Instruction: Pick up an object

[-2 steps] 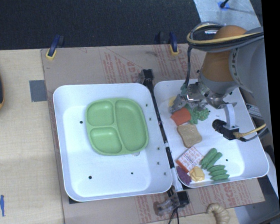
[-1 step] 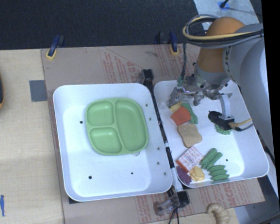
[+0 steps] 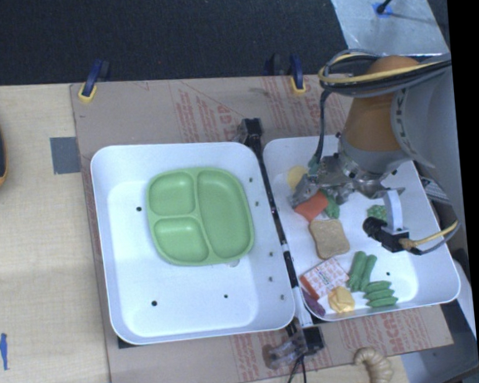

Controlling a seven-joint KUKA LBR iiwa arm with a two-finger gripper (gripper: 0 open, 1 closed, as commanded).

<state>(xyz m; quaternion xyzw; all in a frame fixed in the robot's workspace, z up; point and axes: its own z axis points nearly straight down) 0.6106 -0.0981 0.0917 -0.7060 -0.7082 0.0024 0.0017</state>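
While the pincer (image 3: 312, 186) sits low in the right bin (image 3: 437, 282), its grip state cannot be told.
An orange piece (image 3: 311, 208) lies touching or just under its tip, toward the bin's front; toast (image 3: 329, 237) just beyond; green beans (image 3: 363, 269) further front-right.

Orange-red piece (image 3: 310, 208) flat in right bin (image 3: 435, 282), just above toast slice (image 3: 329, 237).

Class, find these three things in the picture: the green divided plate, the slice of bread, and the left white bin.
Green plate (image 3: 200, 215), camera view, centre ridge.
Bread slice (image 3: 329, 238), camera view, middle.
Left bin (image 3: 134, 317), camera view, bare floor.
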